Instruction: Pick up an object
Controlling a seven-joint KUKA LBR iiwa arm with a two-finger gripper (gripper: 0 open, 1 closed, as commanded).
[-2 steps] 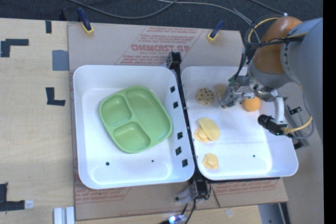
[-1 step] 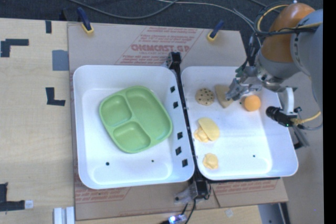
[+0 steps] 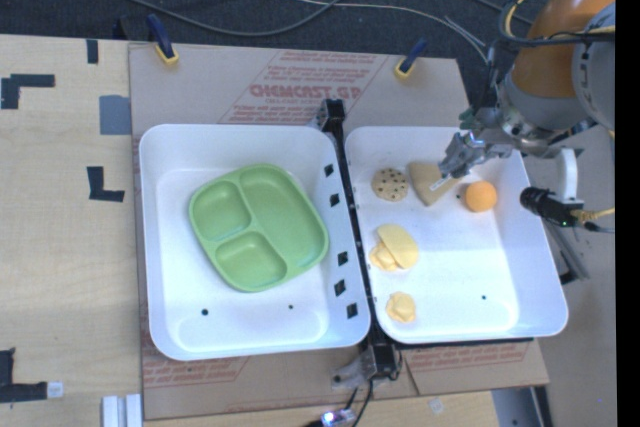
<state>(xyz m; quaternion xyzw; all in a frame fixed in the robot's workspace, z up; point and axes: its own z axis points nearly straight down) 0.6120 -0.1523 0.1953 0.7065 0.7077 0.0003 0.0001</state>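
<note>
We're right over the tan wedge (image 3: 430,183) in the right bin (image 3: 500,315), gripper (image 3: 455,160) low at its upper edge; whether it grips we cannot tell, so nothing's lifted yet. Alongside lie a cookie (image 3: 390,183), an orange ball (image 3: 481,197), two yellow pieces (image 3: 394,248). The left bin (image 3: 170,315) holds a green tray (image 3: 258,225).

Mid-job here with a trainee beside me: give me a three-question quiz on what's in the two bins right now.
1. True or false: the green divided plate lies in the right bin.
2. Which item lies nearest the gripper? A) cookie B) orange ball C) tan wedge
3. Fill in: the two yellow pieces lie in the ___ bin.

Key: 1 false, it lies in the left bin; 2 C; 3 right.
</note>
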